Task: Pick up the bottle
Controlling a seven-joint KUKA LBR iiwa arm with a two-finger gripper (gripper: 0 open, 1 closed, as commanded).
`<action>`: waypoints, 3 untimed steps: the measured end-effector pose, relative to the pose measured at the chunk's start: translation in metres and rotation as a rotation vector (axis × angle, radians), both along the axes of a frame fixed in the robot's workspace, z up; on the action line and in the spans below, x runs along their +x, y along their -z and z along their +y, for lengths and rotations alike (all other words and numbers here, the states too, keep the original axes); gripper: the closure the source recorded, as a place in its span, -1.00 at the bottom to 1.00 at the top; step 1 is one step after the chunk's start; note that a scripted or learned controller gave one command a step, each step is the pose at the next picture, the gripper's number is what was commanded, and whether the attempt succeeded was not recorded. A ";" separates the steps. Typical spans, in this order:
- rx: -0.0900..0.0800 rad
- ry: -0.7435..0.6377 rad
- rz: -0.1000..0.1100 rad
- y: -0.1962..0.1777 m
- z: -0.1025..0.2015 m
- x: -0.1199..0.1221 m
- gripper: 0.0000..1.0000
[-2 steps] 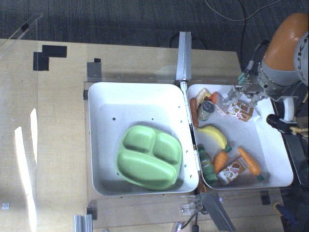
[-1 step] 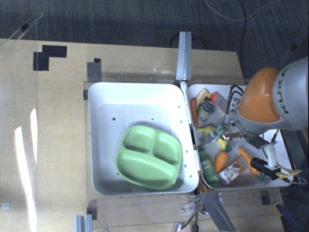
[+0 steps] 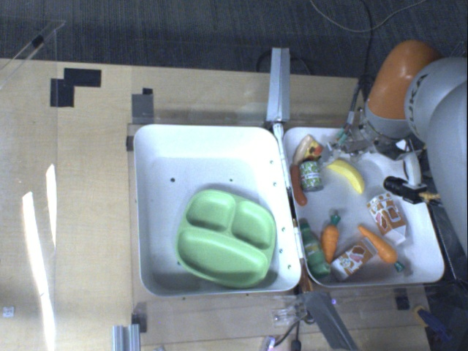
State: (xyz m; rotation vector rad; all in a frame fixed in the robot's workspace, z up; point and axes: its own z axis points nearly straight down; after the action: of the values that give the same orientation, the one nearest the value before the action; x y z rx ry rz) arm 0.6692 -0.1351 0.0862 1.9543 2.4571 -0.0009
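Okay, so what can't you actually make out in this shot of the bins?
- Claw: the arm's wrist above covers its fingers, so open or shut is unclear.
- Green bottle: lies against the right bin's left wall; label too small to read.
- Small cartons: print blurred.
- Right bin: far right corner covered by the arm.
- Green tray: sits in the left bin, compartment contents unclear.

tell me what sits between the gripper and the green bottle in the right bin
In the camera view, the banana and a small carrot lie between the gripper and the green bottle at the bin's near left corner.
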 end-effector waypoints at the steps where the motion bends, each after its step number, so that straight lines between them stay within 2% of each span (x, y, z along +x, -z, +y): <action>1: 0.001 -0.180 -0.006 -0.013 -0.013 -0.063 -1.00; 2: 0.000 -0.139 -0.011 -0.003 0.020 -0.127 -1.00; 3: -0.001 -0.139 -0.021 -0.016 0.021 -0.123 1.00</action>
State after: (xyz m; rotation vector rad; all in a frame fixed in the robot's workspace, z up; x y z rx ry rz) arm 0.5458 -0.1142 0.1023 1.7690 2.5729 0.0188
